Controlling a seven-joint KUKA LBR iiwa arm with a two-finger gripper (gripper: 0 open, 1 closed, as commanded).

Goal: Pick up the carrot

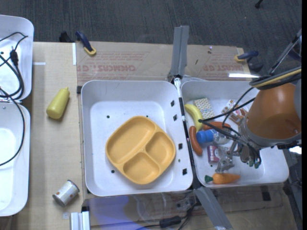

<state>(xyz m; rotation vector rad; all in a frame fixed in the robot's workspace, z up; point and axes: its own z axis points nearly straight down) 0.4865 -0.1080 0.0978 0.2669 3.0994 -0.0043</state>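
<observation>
Hovering just above carrot at right bin front edge, hand points down; can't tell its state; nothing visibly held.

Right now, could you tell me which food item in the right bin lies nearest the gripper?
The carrot, orange with a green tip, just below the gripper. The banana and hot dog lie further left.

The grey arm with the orange band covers the right side of the white right bin, so stuff under it is hidden. Can't tell the tool finger state, it's too cluttered. White trays get cut off at the left edge.
</observation>
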